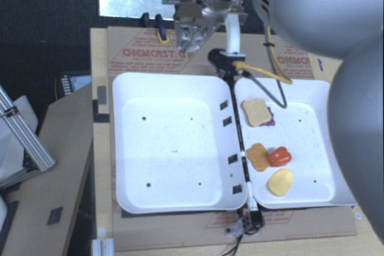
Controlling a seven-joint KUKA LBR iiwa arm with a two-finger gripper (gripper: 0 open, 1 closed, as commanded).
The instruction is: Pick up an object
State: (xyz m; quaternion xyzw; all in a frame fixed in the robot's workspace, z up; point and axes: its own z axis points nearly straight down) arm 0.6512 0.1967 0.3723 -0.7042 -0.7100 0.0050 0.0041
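Several small food-like objects lie in the right bin [312,99]: a tan bread slice with a purple edge [257,111], an orange piece [258,156], a red piece [279,156] touching it, and a yellow piece [280,182] nearest the front. My gripper [191,39] hangs high over the bench's back edge, behind the left bin [129,90], well away from all of them. Nothing shows between its fingertips.
A black divider strip [239,129] runs between the two bins. The big grey arm covers the upper right of the view. A yellow-and-blue clamp [161,29] sits at the back of the cardboard. Metal rails [21,129] lie at the left.
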